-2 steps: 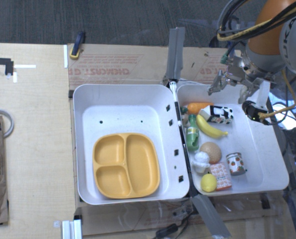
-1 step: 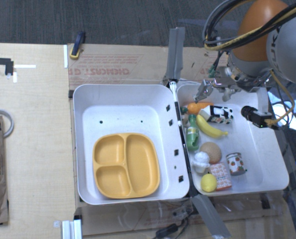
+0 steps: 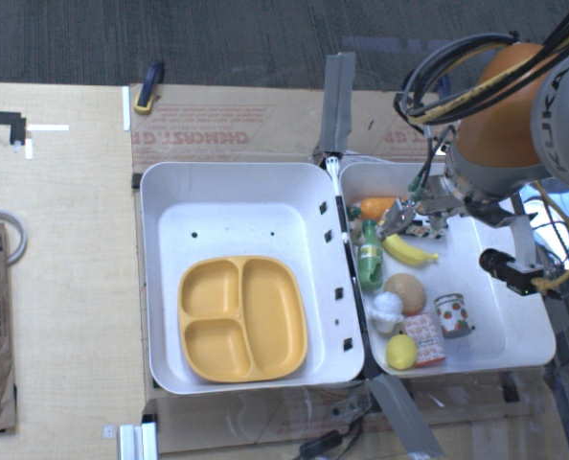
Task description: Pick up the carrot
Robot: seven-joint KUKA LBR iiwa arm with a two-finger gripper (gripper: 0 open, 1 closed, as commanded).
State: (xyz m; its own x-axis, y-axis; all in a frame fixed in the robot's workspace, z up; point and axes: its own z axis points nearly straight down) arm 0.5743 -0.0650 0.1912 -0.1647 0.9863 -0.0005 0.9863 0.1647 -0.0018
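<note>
From my overhead camera I see the gripper [image 3: 406, 216] low in the right bin [image 3: 514, 353], just beside the carrot [image 3: 377, 206], which lies at the bin's far left corner. I cannot tell how the gripper is set. Near it lie a banana [image 3: 410, 250], a green bottle [image 3: 369, 255], a lemon [image 3: 401, 352] and a small can [image 3: 452, 314]. The left bin [image 3: 170, 199] holds a yellow divided plate [image 3: 242, 318]. Behind the bins, cardboard [image 3: 227, 127] bears red print reading CHEMCAST, seen upside down.
</note>
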